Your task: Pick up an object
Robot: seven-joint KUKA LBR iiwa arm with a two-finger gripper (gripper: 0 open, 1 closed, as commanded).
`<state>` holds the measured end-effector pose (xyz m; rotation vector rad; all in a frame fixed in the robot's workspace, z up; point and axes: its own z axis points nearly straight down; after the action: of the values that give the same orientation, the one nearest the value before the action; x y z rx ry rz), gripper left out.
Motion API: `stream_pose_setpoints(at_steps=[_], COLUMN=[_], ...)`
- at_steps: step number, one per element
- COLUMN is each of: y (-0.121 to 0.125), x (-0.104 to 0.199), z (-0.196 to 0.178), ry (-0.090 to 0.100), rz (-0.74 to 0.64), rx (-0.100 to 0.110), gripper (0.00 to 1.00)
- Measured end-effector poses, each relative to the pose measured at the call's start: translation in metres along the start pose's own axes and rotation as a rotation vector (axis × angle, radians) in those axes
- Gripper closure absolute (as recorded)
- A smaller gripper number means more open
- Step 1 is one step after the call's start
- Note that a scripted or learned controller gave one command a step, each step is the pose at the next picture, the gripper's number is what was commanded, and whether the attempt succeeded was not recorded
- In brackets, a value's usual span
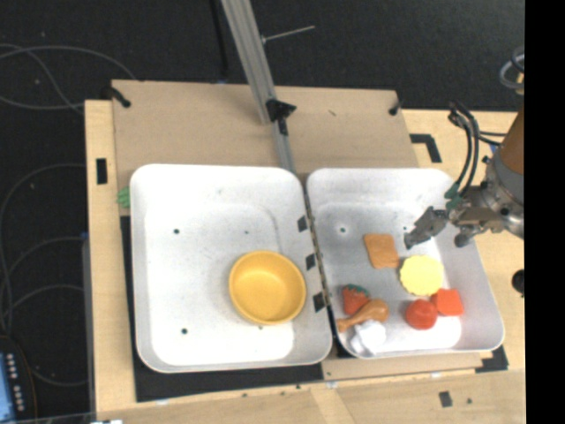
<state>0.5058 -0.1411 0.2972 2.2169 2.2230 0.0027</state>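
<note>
Yellow and round, a flat disc (421, 275) lies in the right bin (388, 193), and it is the thing nearest to the gripper (439, 228). From the gripper, the disc sits at about 7 o'clock, just beside it and a little lower in the picture. No toy is between the fingers, so the gripper holds nothing. One dark finger (424, 226) sticks out toward 8 o'clock, and a second, paler part shows to its right. A gap seems to lie between them, so the fingers look open, but the picture is too soft to say how far.

The arm (505, 184) comes in from 3 o'clock, over the right rim of the bin. Just at 9 o'clock from the disc lies a tan square piece (382, 251), almost touching it. That piece is at about 8 o'clock from the gripper, near the dark fingertip. At 5 o'clock from the disc are a red round toy (420, 314) and an orange block (448, 302), side by side. Farther off, at 7 o'clock, a small pile of toys (362, 319) sits near the bin's lower left corner. A yellow bowl (267, 287) sits in the left bin (212, 193), well apart from the gripper.

I think the next move needs a short slide toward 7 o'clock, then straight down. The disc is round, so it has no long side to line up with.
</note>
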Motion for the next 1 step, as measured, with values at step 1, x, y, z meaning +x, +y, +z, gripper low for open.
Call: stream_pose_setpoints(at_steps=[1], y=[0.0], x=[-0.0004], z=[0.0], ry=[0.0], rz=[0.002], rx=[-0.001], gripper=[0.0])
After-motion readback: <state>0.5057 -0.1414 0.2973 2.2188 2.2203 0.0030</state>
